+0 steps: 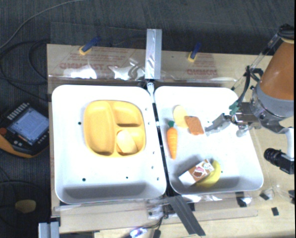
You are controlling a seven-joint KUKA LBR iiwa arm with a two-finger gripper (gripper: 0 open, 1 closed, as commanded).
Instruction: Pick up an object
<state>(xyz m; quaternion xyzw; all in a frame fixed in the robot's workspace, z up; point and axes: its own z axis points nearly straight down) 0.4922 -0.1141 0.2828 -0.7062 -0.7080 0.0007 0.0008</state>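
Reaching into the right bin (247,152) from the right, the gripper (214,125) hangs low just beside the orange-brown block (194,125), with nothing between its fingers, which look narrowly parted; this reads as the approach step, the pick not yet made; the block lies touching the pale round piece (180,114), with the carrot (172,140) near it and the small carton (200,171) against the banana (213,175) toward the bin's front; next, the fingers would need to straddle the block and close without shoving it into its neighbours.
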